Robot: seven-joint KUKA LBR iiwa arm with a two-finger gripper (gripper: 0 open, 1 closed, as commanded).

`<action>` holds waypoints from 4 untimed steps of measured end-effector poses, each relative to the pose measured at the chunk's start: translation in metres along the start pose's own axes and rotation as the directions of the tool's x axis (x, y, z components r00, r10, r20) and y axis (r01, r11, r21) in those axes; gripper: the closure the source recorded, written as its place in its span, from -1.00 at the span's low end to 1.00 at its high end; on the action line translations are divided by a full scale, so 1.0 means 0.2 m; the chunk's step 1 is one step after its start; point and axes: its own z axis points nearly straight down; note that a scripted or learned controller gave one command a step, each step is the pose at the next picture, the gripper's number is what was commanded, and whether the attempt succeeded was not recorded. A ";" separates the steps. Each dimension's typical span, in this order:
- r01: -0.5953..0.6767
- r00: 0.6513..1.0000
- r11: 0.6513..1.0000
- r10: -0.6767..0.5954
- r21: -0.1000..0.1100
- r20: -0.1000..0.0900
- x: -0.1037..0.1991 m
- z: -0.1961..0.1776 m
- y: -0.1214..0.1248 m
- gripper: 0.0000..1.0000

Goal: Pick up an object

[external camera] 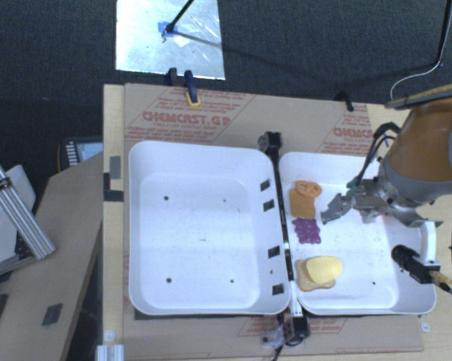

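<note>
The gripper (334, 212) hangs over the right bin (370, 292), fingers apart and empty. Just beside it lie an orange piece (305, 198) and purple grapes (307, 230).

Red "CHEMCAST GP" printed on the brown board (213, 113) under the bins, repeated partly at upper right

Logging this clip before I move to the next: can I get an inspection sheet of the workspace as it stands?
Surface: bench bearing left bin and right bin, side by side on a printed board.
Job's things: orange object, purple object and yellow object, all in the right bin's left part.
Clutter: nothing seen.
Grippers: gripper over the right bin, right of the orange and purple objects; nothing visibly held.
Cables: black cable upper right.
Surroundings: shiny sheet on the dark floor; metal rail at left.
</note>
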 end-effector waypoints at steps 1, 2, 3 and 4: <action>0.002 1.000 1.000 -0.002 -0.003 0.000 0.00 -0.06 0.00 1.00; 0.009 1.000 1.000 -0.009 -0.012 -0.003 0.33 -0.63 -0.16 1.00; 0.010 1.000 1.000 -0.010 -0.008 -0.003 0.68 -0.94 -0.16 1.00; 0.007 1.000 1.000 -0.007 0.004 -0.001 0.99 -0.67 -0.06 1.00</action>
